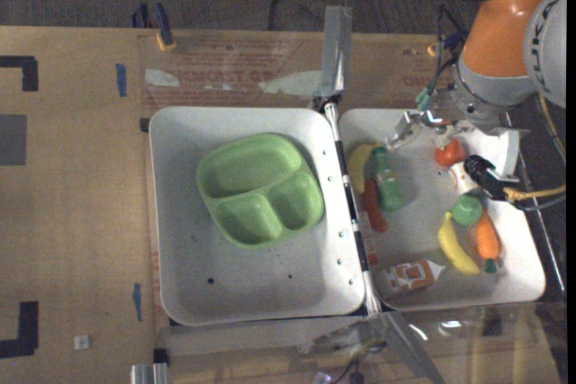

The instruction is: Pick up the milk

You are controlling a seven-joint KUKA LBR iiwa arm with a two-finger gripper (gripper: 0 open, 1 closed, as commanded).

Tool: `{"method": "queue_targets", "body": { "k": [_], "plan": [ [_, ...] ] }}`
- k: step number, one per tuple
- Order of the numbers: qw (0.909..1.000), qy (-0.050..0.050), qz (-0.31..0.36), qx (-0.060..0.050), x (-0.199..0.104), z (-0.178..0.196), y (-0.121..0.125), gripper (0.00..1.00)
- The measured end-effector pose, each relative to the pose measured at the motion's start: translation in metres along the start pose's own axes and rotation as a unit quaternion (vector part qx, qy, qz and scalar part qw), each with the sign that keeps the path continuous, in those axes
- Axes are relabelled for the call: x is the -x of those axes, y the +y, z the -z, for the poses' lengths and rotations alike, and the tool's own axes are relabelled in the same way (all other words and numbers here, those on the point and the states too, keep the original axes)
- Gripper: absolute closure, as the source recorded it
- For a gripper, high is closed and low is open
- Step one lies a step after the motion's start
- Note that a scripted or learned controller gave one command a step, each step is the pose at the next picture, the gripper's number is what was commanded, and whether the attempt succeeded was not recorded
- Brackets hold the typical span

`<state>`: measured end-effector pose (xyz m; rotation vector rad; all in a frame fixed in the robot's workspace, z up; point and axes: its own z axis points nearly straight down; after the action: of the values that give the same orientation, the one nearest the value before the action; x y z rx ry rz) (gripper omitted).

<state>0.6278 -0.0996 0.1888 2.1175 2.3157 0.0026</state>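
You see two white bins side by side: the left bin (180, 283) carries a green divided plate (260, 189) near its middle, and the right bin (517, 279) is the landmark for everything else. The grey and orange arm (513, 31) hangs over the far right corner of this right bin, with its gripper (423, 123) low above the bin's far edge, and you cannot tell if its fingers are spread or pressed together. The milk (409, 275), a small carton lying flat, rests in the near left corner of the right bin, well apart from the gripper; a yellow banana (456, 245) and an orange carrot (487, 241) lie to the right of the milk, and a green bottle (388, 184) lies in the far left part.
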Motion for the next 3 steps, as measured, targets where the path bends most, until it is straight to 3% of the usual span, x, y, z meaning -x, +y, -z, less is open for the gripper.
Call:
{"method": "queue_targets", "body": {
  "k": [1, 2, 3],
  "plan": [
    [0.9967, 0.001, 0.082, -0.001, 0.040, -0.059, -0.079, 0.00],
    [0.9986, 0.001, 0.053, -0.001, -0.046, 0.030, -0.094, 0.00],
    [0.9638, 0.001, -0.267, -0.005, -0.015, -0.028, -0.139, 0.00]
  ]
}}
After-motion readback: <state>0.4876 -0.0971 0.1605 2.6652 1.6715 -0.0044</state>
